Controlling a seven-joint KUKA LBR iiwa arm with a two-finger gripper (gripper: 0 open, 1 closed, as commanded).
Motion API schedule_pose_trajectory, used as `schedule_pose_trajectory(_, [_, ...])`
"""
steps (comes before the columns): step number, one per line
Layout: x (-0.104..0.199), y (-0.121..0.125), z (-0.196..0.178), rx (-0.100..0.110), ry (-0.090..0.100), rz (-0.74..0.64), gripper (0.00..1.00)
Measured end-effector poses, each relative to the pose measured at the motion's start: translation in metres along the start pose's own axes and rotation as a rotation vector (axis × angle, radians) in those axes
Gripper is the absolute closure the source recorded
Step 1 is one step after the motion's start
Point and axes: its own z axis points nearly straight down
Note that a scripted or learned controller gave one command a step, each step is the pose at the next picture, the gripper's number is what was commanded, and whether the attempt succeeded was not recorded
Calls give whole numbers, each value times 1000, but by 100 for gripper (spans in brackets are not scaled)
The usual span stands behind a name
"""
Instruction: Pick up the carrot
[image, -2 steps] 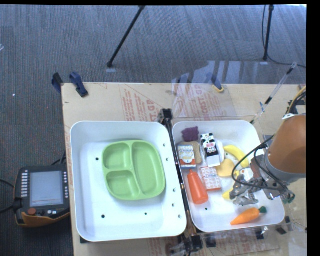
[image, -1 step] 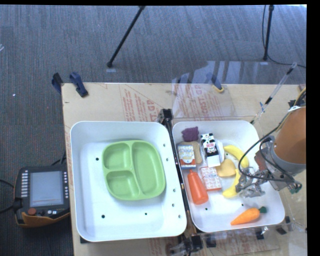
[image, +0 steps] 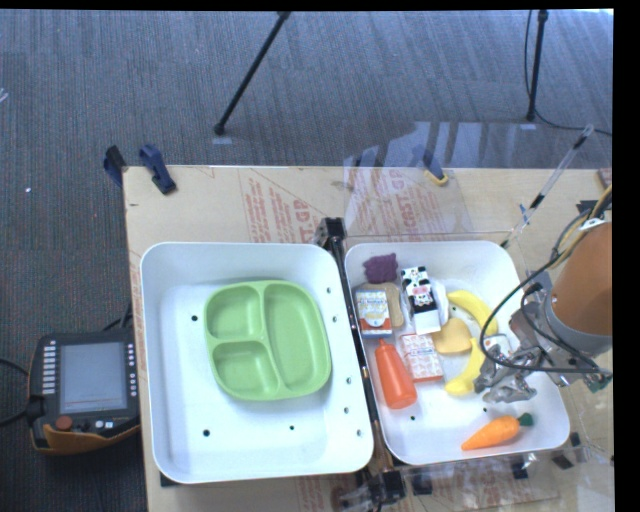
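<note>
The carrot (image: 492, 432), orange with a small green top at its right end, lies on the floor of the right bin (image: 435, 425) near the front right corner. My gripper (image: 504, 384) hangs just above and behind it, over the bin's right side, between the banana and the carrot. A small gap of white bin floor shows between the gripper and the carrot. Nothing is seen held. The grey wrist and orange band (image: 590, 285) reach in from the right.
In the right bin lie a yellow banana (image: 472, 335), an orange bottle (image: 394, 374), a red-white packet (image: 422, 357), a cow-print carton (image: 420, 295), a small box (image: 372, 308) and a purple piece (image: 380, 268). The left bin (image: 160, 300) holds a green divided plate (image: 268, 338).
</note>
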Motion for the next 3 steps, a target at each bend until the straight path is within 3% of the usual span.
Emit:
schedule_pose_trajectory(1, [9,4,7,-3,0,-381,100])
schedule_pose_trajectory(2, [11,6,0,0,-2,-445,100])
schedule_pose_trajectory(3, [12,5,-34,0,-4,-706,100])
